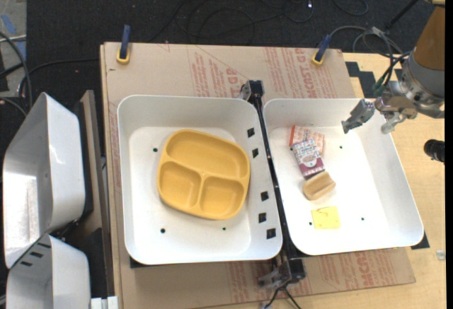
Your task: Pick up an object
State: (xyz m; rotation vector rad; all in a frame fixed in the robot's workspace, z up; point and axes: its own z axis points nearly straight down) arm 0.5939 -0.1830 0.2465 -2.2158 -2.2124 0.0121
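At the far left edge, well away from the jaws, stand two white containers [42,173], off the bench. Next comes the bench [212,67] itself, a cardboard-coloured board with red print, with a blue-and-yellow clamp [124,44] at its upper left corner and another clamp [322,48] at its upper right. The left bin [134,230] lies well left of the jaws and holds a yellow compartment plate [203,174], three sections moulded in it, lying flat near the bin's middle. A black divider strip [267,180] runs between the two bins. In the right bin [396,180], left of and below the jaws, lies a small carton [307,150] printed in red, white and purple; touching its lower end is a tan block [318,186] that looks like a sponge or a piece of bread, and further below, apart from both, a flat yellow square [325,218] like a sticky note. The jaws [374,117] hang over the upper right corner of the right bin, spread apart, with nothing between them; one finger [357,117] points left over the bin, well apart from the carton. Above them the grey wrist and orange band of the arm [428,53] reach in from the right.
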